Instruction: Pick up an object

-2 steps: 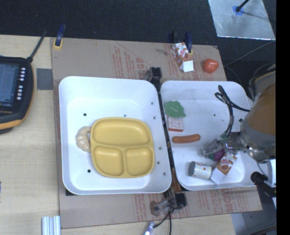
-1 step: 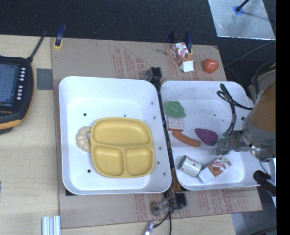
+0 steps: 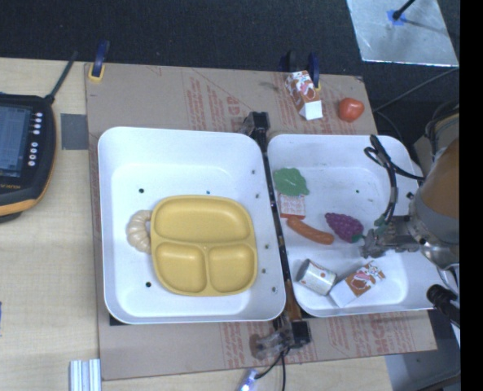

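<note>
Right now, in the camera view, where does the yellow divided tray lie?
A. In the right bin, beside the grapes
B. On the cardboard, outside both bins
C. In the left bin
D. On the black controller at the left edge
C: the yellow divided tray lies flat inside the left bin, while the purple grapes lie in the right bin.

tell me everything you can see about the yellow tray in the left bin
The yellow tray is a rounded, squarish divided plate that looks like matte plastic. It has three compartments: one wide one across the far side and two smaller ones side by side along the near side. All three look bare. It lies flat and upright on the floor of the left bin, toward its near half. A pale, ridged, shell-like object sits against its left edge, seemingly touching or partly tucked under it.
</note>
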### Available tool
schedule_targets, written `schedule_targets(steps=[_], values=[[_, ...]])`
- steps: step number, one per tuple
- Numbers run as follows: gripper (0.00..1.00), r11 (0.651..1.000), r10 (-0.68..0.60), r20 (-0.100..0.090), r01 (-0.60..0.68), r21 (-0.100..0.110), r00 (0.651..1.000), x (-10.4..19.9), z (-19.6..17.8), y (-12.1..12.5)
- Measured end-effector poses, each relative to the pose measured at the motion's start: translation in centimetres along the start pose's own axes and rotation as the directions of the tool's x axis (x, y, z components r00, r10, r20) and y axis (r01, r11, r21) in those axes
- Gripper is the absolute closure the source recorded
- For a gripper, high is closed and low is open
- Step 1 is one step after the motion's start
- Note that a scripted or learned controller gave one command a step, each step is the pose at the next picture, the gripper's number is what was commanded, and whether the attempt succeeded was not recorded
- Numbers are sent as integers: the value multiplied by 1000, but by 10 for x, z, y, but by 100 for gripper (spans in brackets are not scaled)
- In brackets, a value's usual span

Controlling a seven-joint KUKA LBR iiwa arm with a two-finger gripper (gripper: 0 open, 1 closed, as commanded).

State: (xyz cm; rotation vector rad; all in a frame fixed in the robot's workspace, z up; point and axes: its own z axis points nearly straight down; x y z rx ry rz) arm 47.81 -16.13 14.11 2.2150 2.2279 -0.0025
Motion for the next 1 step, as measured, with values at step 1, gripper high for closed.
schedule_targets(steps=[1], values=[[100,1000,0,1,0,0,1000,-5,16,12]])
